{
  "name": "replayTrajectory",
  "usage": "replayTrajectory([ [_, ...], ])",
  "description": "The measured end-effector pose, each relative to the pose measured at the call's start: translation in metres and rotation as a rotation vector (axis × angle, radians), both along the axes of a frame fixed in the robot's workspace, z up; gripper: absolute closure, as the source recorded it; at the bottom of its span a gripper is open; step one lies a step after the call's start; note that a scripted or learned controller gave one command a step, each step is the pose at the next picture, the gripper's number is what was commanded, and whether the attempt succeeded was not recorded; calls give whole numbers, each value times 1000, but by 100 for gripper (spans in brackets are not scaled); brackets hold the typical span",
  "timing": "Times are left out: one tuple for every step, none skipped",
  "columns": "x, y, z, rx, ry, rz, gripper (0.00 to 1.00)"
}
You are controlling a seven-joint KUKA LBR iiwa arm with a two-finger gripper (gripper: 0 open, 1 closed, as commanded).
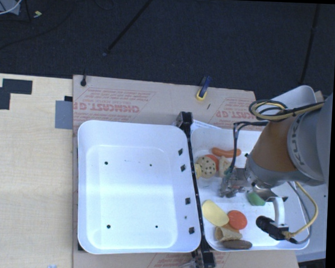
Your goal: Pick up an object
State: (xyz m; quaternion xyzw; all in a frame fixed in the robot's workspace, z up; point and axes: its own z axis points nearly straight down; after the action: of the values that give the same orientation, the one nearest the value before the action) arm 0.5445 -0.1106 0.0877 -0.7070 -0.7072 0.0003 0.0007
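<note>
At the near edge of the right bin lie a brown oblong piece and a tan cone-like piece. Just behind them sit a red round object and a yellow object, touching each other. Farther in, the claw hangs low over the bin floor; whether it grips anything I cannot tell. A green object lies just beside it. Beyond are a waffle-patterned disc and an orange carrot-like piece. The left bin sits alongside on the worktop.
</note>
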Motion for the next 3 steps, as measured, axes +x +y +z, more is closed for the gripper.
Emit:
replayTrajectory([
  [64,18,0,0,-3,3,100],
  [95,142,107,5,-12,13,100],
  [98,253,66,2,2,10,100],
])
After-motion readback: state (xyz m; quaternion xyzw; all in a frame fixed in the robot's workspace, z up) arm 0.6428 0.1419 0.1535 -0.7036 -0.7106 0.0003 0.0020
